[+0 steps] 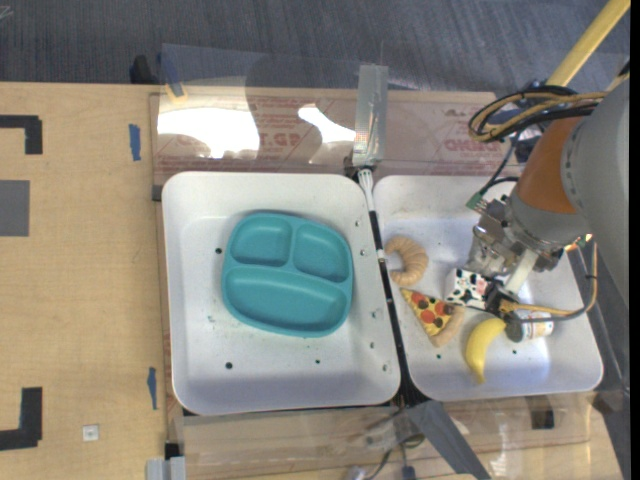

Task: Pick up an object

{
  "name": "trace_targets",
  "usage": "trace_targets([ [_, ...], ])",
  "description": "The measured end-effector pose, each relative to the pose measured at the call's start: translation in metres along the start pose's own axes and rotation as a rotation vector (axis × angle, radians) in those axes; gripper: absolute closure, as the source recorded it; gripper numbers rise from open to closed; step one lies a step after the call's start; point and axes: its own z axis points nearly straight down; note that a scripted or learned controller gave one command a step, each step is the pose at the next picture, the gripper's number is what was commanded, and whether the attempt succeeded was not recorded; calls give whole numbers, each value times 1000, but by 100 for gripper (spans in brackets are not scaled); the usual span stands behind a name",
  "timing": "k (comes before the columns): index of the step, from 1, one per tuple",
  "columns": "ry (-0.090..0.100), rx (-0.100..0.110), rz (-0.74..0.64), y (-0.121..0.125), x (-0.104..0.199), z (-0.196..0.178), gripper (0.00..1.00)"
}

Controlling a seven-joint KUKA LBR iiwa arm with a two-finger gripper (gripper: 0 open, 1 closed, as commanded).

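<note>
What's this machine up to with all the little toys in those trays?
A grey robot arm reaches into the right bin, its gripper low over a black-and-white spotted toy. Nearby lie a toy pizza slice, a banana and a croissant-like piece. Nothing looks lifted yet. The left bin holds a teal divided plate.

Claw [487, 286] low in right bin [570, 368], over black-and-white toy [464, 290]; banana [482, 344], pizza slice [433, 314] nearby.
</note>
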Motion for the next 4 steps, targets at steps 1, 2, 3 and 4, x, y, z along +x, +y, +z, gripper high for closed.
trace_targets([
  [1, 4, -1, 36, -25, 72, -124, 100],
  [2, -11, 10, 102, -8, -48, -99, 100],
  [3, 16, -29, 546, -22, -17, -34, 100],
  [4, -9, 5, 728, 41, -45, -14, 100],
])
